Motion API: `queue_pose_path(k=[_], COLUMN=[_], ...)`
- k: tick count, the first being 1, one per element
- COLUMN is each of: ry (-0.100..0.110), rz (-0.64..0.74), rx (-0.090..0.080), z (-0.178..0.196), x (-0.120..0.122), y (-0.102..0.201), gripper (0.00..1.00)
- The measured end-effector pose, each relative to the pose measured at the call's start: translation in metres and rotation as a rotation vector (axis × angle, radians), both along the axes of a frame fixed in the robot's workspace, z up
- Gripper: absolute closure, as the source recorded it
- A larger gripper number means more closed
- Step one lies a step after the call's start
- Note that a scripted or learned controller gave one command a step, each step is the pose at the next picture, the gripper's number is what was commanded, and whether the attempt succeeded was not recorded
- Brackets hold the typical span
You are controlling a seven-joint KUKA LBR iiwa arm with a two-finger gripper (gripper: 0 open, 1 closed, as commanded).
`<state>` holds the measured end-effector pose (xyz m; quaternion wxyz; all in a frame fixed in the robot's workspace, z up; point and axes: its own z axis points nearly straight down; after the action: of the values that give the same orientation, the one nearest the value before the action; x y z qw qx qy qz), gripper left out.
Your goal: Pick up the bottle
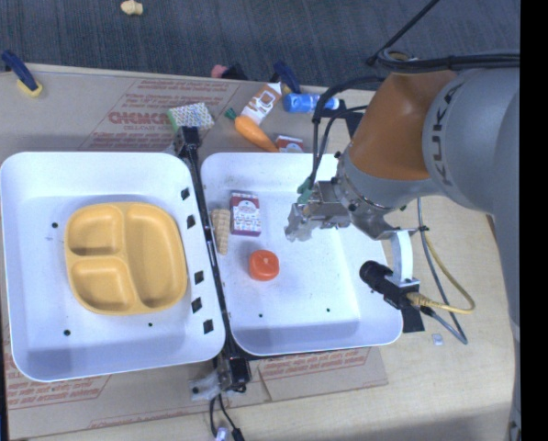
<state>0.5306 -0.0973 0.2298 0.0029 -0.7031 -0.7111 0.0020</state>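
Grey arm (457, 127) hangs over the right bin (319, 292); you cannot tell how its jaws stand. Bottle (261, 104) lies outside on the bench (457, 375), so closing here likely grasps nothing.

- One fixed camera looks down on the tabletop (99, 131) at a slant
- Both white bins, left bin (35, 338) and right bin (301, 329), fit in the frame
- The arm (439, 127) enters from the right, quite near
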Motion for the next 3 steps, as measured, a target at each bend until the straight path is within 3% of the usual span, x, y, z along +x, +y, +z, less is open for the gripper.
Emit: queue_pose_path(k=[1,2,3], ry=[-0.001,-0.004,-0.005], rz=[0.022,0.119,0.229], rx=[0.000,0.000,-0.001], z=[-0.039,-0.016,0.019], x=[-0.055,-0.054,-0.054], y=[0.038,0.099,0.032], gripper=[1.00,1.00,1.00])
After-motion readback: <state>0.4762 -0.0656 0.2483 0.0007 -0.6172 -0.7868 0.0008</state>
